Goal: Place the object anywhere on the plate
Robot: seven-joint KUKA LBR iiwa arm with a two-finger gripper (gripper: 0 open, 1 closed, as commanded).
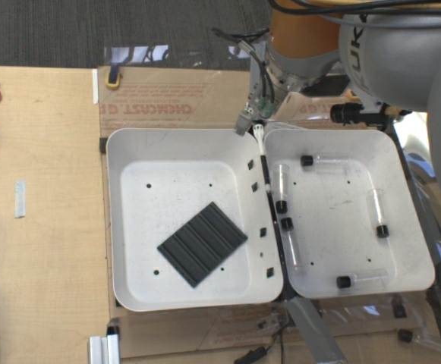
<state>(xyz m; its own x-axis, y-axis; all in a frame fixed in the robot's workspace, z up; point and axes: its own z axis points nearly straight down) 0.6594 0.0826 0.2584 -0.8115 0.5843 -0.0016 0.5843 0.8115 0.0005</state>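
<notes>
- Dark grey ribbed plate (pixel 203 243) lying flat in the left bin (pixel 129 158), a little toward 5 o'clock of that bin's middle.
- Long axis running from 7 o'clock up to 1 o'clock; ribs following the same line.
- End effector (pixel 252 120) poised above the far rims where the two bins meet, at about 1 o'clock from the plate and well apart from it.
- Cannot tell how far open; nothing visibly held.
- Clear tubes with black caps (pixel 281 190) lying in the right bin (pixel 402 165).
</notes>
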